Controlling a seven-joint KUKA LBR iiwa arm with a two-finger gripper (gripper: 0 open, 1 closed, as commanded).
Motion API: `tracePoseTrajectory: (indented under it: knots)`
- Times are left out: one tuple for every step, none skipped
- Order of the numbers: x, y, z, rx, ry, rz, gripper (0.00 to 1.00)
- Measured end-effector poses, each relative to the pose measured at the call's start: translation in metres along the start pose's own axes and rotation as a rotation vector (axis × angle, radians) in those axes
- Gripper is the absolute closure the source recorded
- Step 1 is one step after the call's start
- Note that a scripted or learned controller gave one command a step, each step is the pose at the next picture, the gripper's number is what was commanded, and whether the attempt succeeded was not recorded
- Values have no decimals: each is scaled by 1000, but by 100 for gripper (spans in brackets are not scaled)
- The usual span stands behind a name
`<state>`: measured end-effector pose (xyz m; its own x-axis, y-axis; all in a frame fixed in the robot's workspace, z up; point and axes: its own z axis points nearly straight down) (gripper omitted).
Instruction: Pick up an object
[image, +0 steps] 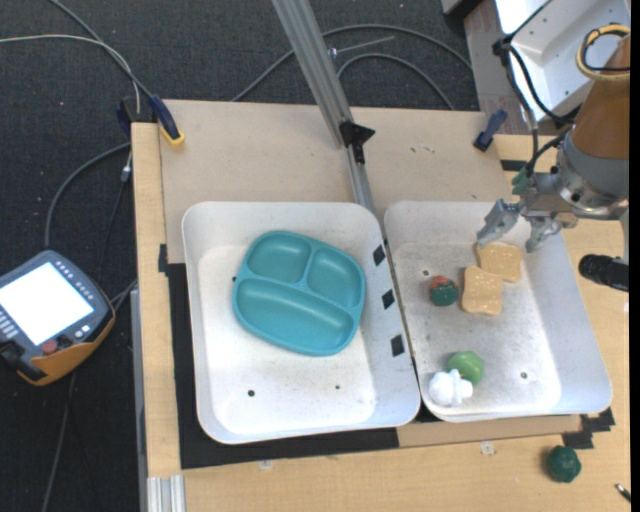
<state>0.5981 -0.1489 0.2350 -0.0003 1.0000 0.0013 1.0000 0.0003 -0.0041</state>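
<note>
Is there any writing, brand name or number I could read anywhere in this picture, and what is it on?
No readable text anywhere.
Handheld pendant left of the bench: its screen glows blank white, and any marks on its buttons are too small to read.
Teal divided plate, the white bins and the tan blocks under the gripper: no labels.

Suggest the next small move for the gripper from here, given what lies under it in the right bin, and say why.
Probably a short straight descent. The gripper hangs open just above the upper of two tan blocks in the right bin, with nothing between its fingers. That block touches the lower tan block, so lowering a bit toward the upper block's far edge looks likelier to grasp one alone.
</note>
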Motion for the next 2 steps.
tracePoseTrajectory:
  knots:
    - [0, -1, 64, 3, 1, 1, 0]
    - [-7, -6, 111, 2, 1, 1, 0]
